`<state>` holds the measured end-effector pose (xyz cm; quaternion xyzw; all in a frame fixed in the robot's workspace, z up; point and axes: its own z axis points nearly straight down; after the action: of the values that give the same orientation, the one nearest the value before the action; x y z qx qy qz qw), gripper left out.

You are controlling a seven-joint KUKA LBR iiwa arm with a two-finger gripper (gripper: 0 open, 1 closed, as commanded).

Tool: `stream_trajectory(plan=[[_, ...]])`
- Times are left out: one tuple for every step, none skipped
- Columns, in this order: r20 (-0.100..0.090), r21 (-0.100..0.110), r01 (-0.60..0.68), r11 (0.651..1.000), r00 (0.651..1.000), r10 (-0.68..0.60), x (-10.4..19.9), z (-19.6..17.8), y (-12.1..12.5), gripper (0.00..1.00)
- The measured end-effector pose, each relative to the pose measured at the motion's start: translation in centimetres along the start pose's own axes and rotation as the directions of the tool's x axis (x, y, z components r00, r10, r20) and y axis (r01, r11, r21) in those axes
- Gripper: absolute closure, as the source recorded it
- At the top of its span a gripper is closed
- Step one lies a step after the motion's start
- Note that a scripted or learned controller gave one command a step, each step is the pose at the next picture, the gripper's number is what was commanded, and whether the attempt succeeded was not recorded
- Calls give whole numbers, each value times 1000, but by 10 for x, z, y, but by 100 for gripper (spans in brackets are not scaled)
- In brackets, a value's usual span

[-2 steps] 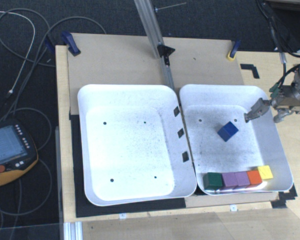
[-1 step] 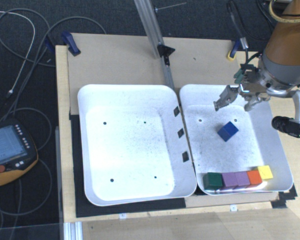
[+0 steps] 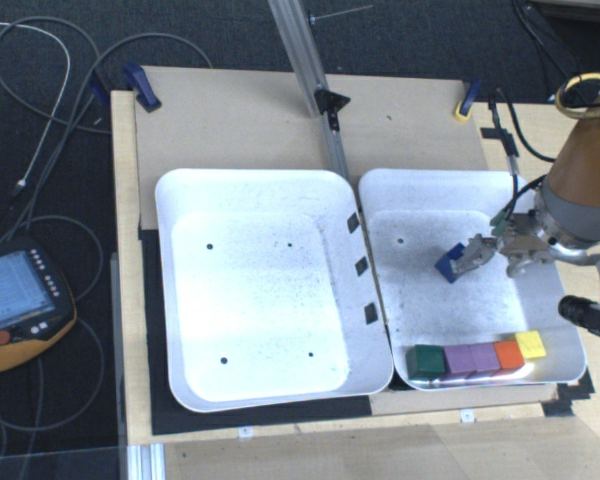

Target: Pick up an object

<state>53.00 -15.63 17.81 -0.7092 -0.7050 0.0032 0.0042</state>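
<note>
At the far left, on the dark floor, lies a pendant with a lit screen and an orange underside, and thin cables loop above it. The bench is pale board, with a blue clamp at its back left corner and another clamp at the back right. A metal rail slants down from the top and ends at the gap between the two bins.

The left bin shows a bare white floor speckled with fine dark dust and four small dark dots.

The right bin holds the blocks. Along its near wall sits a row, touching one another: a green block, then a purple block, an orange block and a yellow block. Further back, near the bin's middle, a blue block sits tilted, its right end between the fingers of the gripper. The fingers are closed on that end of the blue block. Whether the block is off the bin floor I cannot tell.

The arm comes in from the right, its orange band above the grey wrist, with black cable running behind it.
</note>
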Motion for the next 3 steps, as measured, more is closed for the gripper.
stream_trajectory(plan=[[0,-9,11,1000,1000,-11,37,82,83,0],[2,-15,7,1000,1000,-7,37,40,85,0],[3,-21,8,1000,1000,-8,37,-63,85,0]])
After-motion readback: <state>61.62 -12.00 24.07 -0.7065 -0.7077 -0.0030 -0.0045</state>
